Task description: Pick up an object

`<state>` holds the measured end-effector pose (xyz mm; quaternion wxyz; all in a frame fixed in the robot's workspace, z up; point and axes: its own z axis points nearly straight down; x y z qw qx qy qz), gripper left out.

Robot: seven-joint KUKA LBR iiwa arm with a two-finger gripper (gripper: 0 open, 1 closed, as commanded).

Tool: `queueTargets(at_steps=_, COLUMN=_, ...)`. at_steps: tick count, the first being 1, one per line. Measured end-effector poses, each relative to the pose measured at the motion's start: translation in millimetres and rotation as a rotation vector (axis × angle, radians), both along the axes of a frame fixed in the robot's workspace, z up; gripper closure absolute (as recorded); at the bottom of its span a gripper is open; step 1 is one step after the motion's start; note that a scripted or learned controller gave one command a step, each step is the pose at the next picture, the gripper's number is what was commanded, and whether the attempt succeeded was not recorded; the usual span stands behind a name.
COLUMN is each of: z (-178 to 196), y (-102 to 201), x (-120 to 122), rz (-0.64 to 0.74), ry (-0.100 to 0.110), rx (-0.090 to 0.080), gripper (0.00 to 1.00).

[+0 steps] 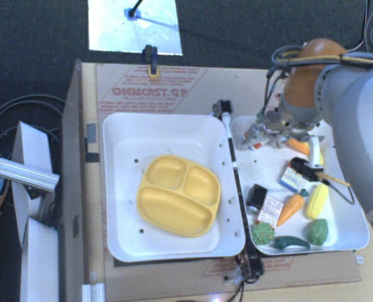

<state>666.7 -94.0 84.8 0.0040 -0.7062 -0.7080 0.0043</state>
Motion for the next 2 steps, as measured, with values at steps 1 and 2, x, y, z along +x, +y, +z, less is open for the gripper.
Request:
queueTargets(at_steps=1, z=0.2, y=1.7, x=-0.1, rz=0.001, ry=-0.001, rx=-0.005, gripper=0.00)
queueTargets(at_steps=2, z=0.0, y=-0.1, x=0.1, rz=0.000, ry=-0.001, rx=-0.001, gripper=0.00)
